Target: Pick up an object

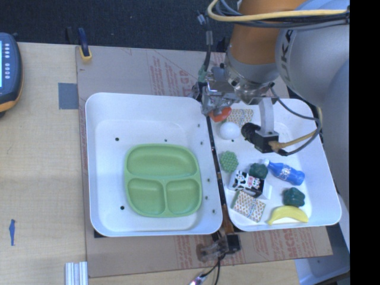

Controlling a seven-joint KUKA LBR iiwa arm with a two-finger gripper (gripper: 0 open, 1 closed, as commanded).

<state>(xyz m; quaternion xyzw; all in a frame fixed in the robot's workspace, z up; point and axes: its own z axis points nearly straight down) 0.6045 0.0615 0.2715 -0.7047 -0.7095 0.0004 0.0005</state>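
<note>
No legible text found. The brown board [172, 70] under the bins carries faint red printing — too blurred to read. The blue bottle [285, 173] bears a label — its lettering likewise indistinct.

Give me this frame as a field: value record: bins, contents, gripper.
left bin: green divided tray
right bin: white ball, green lump, cow-print item, blue bottle, banana, patterned block, dark green pieces
gripper: low over right bin's far left corner, near the ball
grasp: cannot tell
</note>
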